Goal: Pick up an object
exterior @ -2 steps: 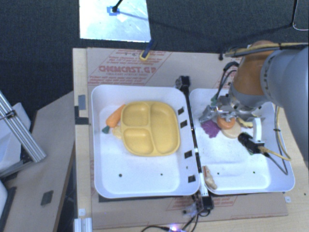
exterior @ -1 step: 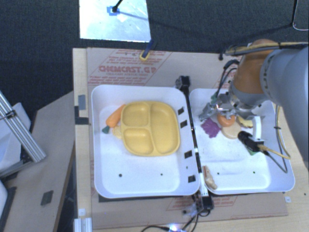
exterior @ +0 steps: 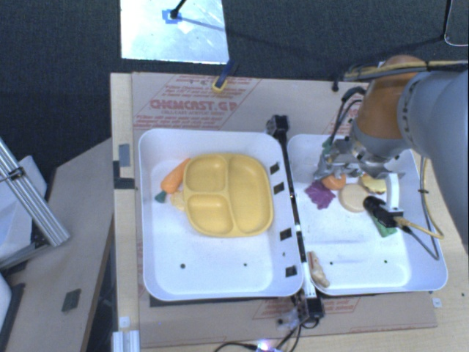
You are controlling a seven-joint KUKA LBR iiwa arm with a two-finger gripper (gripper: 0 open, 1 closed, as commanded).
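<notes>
Over the right bin (exterior: 421,273), at its 12 o'clock end, the hand (exterior: 338,169) hangs above a crowded cluster; we cannot tell its state. Likely target: orange piece (exterior: 334,182), roundish, no clear long axis, touching the purple piece (exterior: 319,194). Risk: neighbours get nudged or pinched together.

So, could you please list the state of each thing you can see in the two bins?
Yellow plastic divided tray: flat in the left white bin, compartments bare.
Orange toy carrot: lying against the tray's left edge.
Purple toy piece: lying in the right white bin.
Gripper: low over the right bin's items.
</notes>
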